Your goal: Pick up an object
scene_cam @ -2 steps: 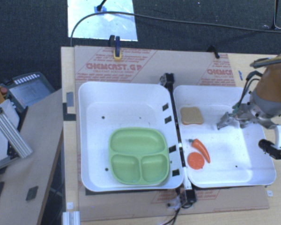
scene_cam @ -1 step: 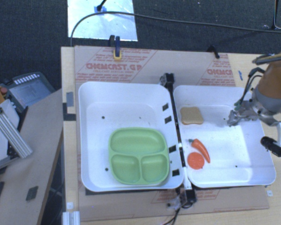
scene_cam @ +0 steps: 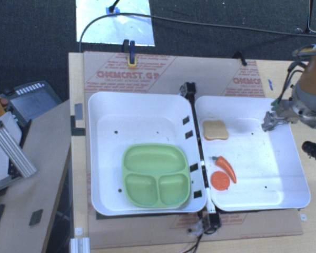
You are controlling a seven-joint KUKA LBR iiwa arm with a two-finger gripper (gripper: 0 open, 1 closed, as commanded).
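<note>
In the right bin (scene_cam: 284, 194) lie a tan slice of bread (scene_cam: 215, 130) near its far left corner, an orange carrot (scene_cam: 226, 167) and a red round slice (scene_cam: 220, 181) just below it. My gripper (scene_cam: 269, 123) hangs over the bin's far right part, well to the right of the bread. Nothing shows between its fingers. The arm comes in from the right edge.
The left bin (scene_cam: 102, 120) holds a green divided plate (scene_cam: 156, 175) in its near half. A black clip row runs along the seam between the bins (scene_cam: 195, 141). A grey device (scene_cam: 31, 101) and a metal rail (scene_cam: 10, 146) sit at the far left.
</note>
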